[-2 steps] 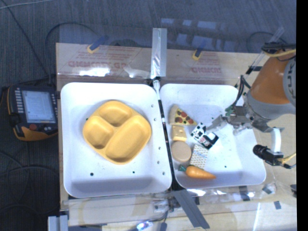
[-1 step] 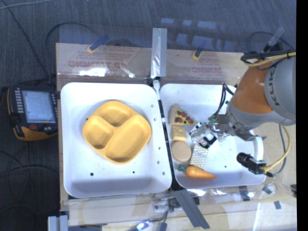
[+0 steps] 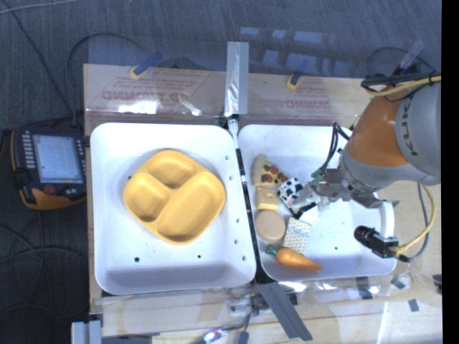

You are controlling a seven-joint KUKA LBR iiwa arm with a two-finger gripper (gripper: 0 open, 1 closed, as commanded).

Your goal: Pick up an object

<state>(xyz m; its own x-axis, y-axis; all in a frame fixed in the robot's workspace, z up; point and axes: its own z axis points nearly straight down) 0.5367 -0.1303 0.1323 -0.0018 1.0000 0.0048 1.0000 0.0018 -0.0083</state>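
1. dark grey carpet (image 3: 215, 13) with a fine ribbed weave lies around a pale wooden bench (image 3: 179, 84); thin black cables trail over the carpet and strips of tape mark the bench top.
2. two shallow white bins sit side by side on the bench, smooth plastic with rounded corners: the left bin (image 3: 107, 264) and the right bin (image 3: 344, 264), their rims touching along the middle.
3. the grey arm (image 3: 401, 142), with its glossy orange band, reaches into the right bin; the claw (image 3: 310, 198) is low over the bin floor, and whether it is spread or pressed together cannot be told here.
4. just left of the claw, touching or nearly so, is one small white block with black spots (image 3: 290, 189), rounded like a toy cow.
5. further left, along the bin's wall, stand one pizza slice toy (image 3: 270, 172), one pale square block (image 3: 266, 198) and one round tan disc (image 3: 270, 226), in a line from far to near.
6. below and left of the claw lies one flat speckled cracker shape (image 3: 297, 235), and beyond it one smooth orange carrot (image 3: 295, 259) with a green tip.
7. well to the left of the claw, in the left bin, rests one yellow plastic plate (image 3: 174, 195) with three rounded compartments.
8. far left, on the carpet, sits one control pendant (image 3: 46, 167) with a grey screen and orange casing.
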